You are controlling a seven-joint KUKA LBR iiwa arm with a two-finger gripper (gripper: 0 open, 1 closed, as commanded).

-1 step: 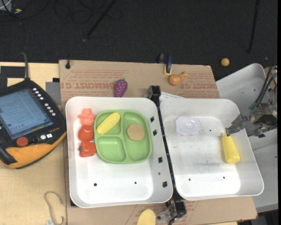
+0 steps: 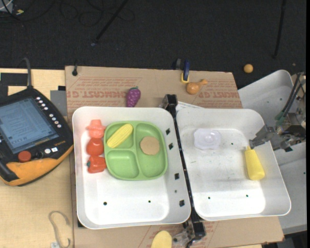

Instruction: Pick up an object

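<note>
While the claw (image 2: 254, 142) hovers at the right bin's (image 2: 232, 205) right rim, a yellow block (image 2: 254, 164) lies in that bin just below it; blur and dimness leave the claw's state unreadable.

Camera view | fixed above the two white bins (image 2: 225, 203) | looks down at a slant | both bins fully framed, mid-distance

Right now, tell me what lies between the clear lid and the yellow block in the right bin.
Nothing: in the camera view, bare white floor separates the clear lid from the yellow block.
</note>
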